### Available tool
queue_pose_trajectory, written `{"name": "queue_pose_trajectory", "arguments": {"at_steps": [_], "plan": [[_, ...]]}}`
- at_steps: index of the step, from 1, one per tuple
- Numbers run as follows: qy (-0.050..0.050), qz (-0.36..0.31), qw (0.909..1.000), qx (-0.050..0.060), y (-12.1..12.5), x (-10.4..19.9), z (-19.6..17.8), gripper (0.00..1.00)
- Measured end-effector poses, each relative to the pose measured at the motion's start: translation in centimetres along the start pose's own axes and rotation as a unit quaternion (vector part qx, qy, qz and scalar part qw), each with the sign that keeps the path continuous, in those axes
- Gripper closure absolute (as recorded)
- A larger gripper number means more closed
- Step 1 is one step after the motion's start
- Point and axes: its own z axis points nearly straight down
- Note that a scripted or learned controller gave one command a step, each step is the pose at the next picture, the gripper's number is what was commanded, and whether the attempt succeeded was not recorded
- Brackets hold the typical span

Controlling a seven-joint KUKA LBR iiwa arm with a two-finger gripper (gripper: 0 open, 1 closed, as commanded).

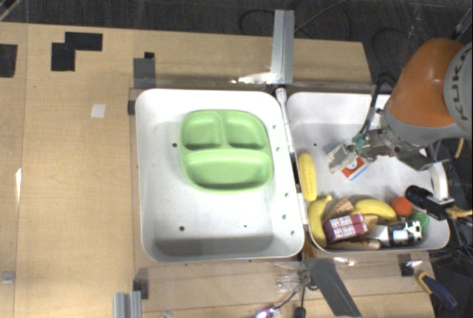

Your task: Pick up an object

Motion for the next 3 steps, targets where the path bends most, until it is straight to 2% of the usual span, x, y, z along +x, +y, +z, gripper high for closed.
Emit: {"name": "queue_pose_trajectory", "arguments": {"at_steps": [1,2,3], "plan": [[-0.003,-0.008,0.9999,-0.006,3.3,-4.5,5.3,0.00],[-0.002,-0.009,0.9999,-0.009,3.6,-4.4,4.1,1.00],[0.000,0.071,0.9975,-0.002,7.7,3.6,-11.0,1.00]]}}
